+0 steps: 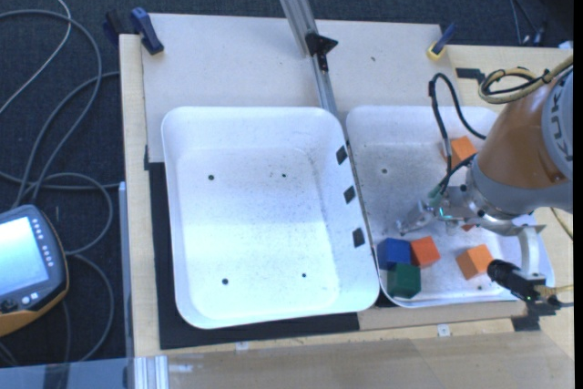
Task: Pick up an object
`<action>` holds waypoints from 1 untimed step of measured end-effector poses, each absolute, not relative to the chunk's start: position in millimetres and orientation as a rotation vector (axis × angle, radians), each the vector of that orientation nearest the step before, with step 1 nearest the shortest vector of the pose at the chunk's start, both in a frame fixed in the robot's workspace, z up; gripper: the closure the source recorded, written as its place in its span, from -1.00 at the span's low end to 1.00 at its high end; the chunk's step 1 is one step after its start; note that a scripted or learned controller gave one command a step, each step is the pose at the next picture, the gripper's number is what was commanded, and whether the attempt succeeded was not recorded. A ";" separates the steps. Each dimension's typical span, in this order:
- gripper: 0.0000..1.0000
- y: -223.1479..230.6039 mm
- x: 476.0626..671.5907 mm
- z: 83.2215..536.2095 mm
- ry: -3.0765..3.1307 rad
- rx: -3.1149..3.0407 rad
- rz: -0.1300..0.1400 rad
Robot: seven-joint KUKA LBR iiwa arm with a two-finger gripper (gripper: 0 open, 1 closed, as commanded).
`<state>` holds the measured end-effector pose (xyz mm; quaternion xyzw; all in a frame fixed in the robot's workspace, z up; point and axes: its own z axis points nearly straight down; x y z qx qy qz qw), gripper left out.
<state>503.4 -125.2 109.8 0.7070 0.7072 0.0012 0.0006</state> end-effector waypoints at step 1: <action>-1.00 -183.0 559.6 99.8 2.217 2.217 0.002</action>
